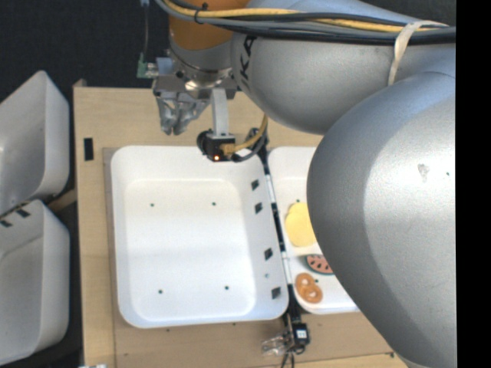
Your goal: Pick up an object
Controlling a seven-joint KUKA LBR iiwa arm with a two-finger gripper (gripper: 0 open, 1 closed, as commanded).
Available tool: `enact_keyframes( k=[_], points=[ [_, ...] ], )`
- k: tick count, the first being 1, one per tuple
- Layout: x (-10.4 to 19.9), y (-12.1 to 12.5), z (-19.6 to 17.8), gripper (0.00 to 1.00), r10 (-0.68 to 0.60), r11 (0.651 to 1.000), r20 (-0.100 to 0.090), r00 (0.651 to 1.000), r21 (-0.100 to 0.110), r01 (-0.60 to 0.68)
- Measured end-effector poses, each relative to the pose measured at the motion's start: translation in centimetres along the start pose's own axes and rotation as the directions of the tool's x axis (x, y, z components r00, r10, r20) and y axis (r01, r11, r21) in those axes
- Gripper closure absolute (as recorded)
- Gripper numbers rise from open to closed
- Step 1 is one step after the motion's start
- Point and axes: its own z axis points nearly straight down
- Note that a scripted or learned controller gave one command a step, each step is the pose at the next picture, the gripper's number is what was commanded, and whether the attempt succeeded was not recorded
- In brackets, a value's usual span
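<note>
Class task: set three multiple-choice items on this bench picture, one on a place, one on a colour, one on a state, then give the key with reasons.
1. The yellow object lies in:
A. the left bin
B. the right bin
C. the bare bench

2. The band above the wrist is:
A. orange
B. green
C. blue

3. The gripper is:
A. inside the right bin
B. clamped on the pretzels
C. above the left bin's far rim

Key: B, it rests on the right bin floor. A, the band reads orange. C, it hangs over the left bin rim, far from the pretzels.

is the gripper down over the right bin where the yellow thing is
No, the gripper sits above the far edge of the left bin, while the yellow object lies in the right bin.
</note>
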Motion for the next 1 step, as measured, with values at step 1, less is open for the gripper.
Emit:
enact_keyframes(
  k=[1],
  points=[
    [-2.86, -2.53, -11.78, 1.0, 0.002, 1.0, -0.007, 1.0, -0.022, -0.003]
  ],
)
